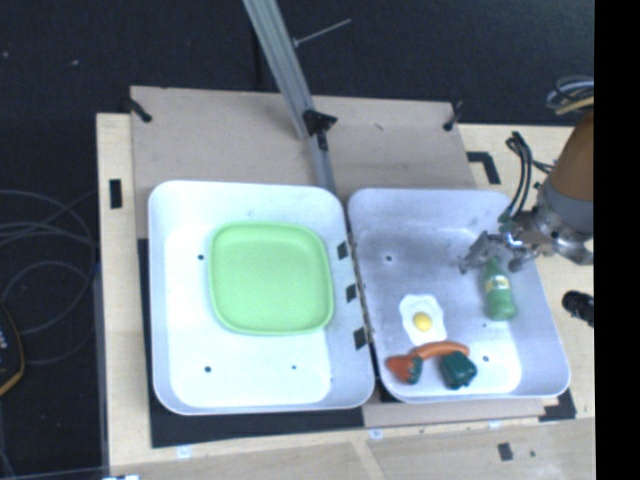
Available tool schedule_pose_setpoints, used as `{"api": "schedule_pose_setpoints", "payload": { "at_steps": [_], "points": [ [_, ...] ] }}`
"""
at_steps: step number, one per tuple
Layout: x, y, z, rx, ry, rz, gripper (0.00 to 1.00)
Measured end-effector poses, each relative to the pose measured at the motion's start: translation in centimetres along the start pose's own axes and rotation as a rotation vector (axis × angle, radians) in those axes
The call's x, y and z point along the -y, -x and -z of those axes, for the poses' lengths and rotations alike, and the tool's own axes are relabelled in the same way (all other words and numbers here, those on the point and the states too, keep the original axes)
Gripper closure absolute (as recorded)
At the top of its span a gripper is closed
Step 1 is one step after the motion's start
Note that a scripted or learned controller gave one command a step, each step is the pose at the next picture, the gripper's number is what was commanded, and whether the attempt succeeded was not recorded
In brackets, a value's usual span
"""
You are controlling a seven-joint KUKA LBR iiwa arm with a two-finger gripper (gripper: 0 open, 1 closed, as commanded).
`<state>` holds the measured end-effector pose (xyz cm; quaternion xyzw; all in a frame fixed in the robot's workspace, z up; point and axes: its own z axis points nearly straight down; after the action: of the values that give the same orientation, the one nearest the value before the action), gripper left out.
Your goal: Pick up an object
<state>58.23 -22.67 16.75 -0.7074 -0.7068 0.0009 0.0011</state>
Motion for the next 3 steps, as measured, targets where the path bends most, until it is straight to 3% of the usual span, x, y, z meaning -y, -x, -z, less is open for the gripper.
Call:
{"api": "schedule_pose_setpoints", "payload": {
  "at_steps": [1,2,3],
  "points": [
    [-0.1,-0.7,-4.2,0.001,0.005,0.002,0.0],
    [-0.1,-0.6,-3.1,0.001,0.007,0.001,1.0],
    [0.2,-1.3,1.6,0.002,0.008,0.001,1.0]
  ]
}}
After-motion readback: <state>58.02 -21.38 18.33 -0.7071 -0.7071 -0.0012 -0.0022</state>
